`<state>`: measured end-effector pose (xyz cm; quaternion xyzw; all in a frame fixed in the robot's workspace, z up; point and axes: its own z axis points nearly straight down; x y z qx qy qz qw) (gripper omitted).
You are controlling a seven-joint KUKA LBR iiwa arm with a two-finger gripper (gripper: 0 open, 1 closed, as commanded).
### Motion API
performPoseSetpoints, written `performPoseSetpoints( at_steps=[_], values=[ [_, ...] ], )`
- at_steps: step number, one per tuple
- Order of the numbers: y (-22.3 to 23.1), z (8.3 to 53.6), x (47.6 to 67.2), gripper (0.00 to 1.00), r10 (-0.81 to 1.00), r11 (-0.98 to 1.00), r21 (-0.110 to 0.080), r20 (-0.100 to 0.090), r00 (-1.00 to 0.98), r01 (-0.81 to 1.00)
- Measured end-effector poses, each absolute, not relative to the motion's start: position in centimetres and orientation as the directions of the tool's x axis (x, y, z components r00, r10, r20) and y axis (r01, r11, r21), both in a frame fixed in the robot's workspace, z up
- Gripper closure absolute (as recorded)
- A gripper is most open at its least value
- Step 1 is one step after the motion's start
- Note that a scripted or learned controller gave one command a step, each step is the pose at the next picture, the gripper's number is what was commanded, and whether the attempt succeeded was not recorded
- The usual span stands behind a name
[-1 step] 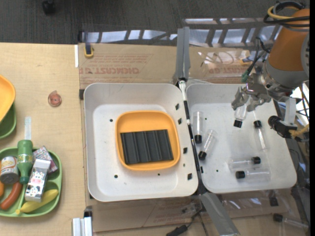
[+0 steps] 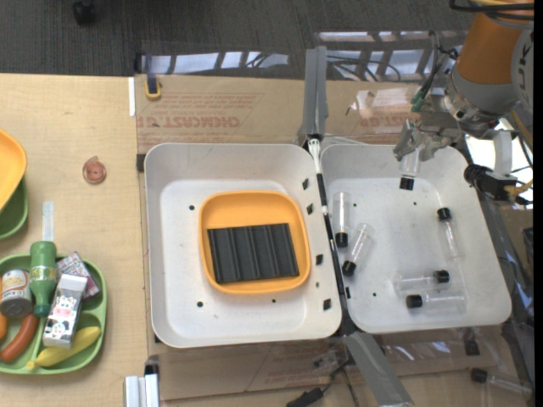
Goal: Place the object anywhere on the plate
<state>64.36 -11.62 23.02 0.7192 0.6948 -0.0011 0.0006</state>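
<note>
An orange plate (image 2: 253,207) with a dark ridged insert (image 2: 253,253) lies in the left bin (image 2: 170,253). Several clear tubes with black caps lie in the right bin (image 2: 382,312): one (image 2: 341,217) by the left wall, one (image 2: 358,244) beside it, one (image 2: 446,231) at the right, and two (image 2: 428,288) near the front. My gripper (image 2: 416,147) hovers over the right bin's back edge. A short tube with a black cap (image 2: 407,176) sits directly below it; whether it is held or lying on the floor is unclear.
A divider wall (image 2: 327,227) separates the bins. Cardboard (image 2: 221,113) lies behind the left bin. On the wooden table at left stands a green tray (image 2: 89,337) with toy food, and a yellow dish (image 2: 10,172) behind it.
</note>
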Motion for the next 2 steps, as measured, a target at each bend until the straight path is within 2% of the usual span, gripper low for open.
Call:
performPoseSetpoints(
  at_steps=[1, 2],
  values=[
    [-11.0, 22.2, 65.9, 1.0, 0.998, 0.067, 0.0, -0.002, -0.067, 0.998],
    [-9.4, 22.7, 65.9, 1.0, 0.96, 0.28, -0.001, -0.001, -0.28, 0.96]
  ],
)
